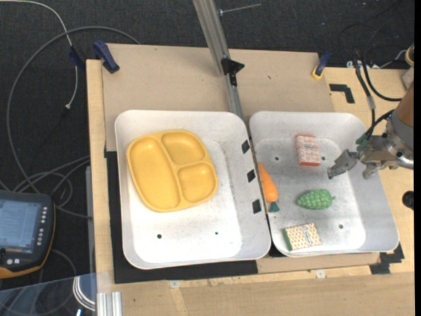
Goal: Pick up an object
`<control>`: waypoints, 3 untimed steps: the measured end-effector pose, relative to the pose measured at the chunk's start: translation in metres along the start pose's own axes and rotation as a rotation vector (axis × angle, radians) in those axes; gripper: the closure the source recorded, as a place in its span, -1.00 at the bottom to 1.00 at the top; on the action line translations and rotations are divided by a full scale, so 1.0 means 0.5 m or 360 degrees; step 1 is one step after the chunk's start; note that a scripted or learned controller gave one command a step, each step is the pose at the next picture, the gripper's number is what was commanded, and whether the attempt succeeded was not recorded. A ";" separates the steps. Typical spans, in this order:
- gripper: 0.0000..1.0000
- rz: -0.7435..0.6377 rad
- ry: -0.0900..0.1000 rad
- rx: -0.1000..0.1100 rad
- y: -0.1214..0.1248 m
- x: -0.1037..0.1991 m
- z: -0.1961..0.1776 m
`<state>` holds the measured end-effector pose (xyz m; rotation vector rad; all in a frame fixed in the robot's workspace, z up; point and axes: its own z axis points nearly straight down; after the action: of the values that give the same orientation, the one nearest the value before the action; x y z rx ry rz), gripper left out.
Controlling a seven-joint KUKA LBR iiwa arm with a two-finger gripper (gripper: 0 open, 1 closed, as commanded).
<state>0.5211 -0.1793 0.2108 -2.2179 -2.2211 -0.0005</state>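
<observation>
The right bin (pixel 368 239) holds several objects. An orange carrot (pixel 268 184) lies along its left wall. A green bunch of grapes (pixel 315 199) sits near the middle. A small pink and white box (pixel 307 150) lies toward the back, and a yellow-green patterned box (pixel 302 236) lies at the front. My gripper (pixel 353 167) hangs over the right side of this bin, right of the pink box and above-right of the grapes. Its fingers are open with nothing between them.
The left bin (pixel 197 242) holds a yellow divided plate (pixel 172 170). A metal pole (pixel 217 28) slants in from the back to the gap between the bins. Black clips (pixel 251 174) sit on the shared wall. Cables run at the right.
</observation>
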 end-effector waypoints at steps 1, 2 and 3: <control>-1.00 0.0001 0.0000 -0.0001 0.000 0.000 0.000; -1.00 0.0002 0.0001 0.0007 0.001 0.000 0.085; -1.00 0.0002 0.0003 0.0009 0.006 0.006 0.210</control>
<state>0.5238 -0.1760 0.1058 -2.2153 -2.2162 0.0043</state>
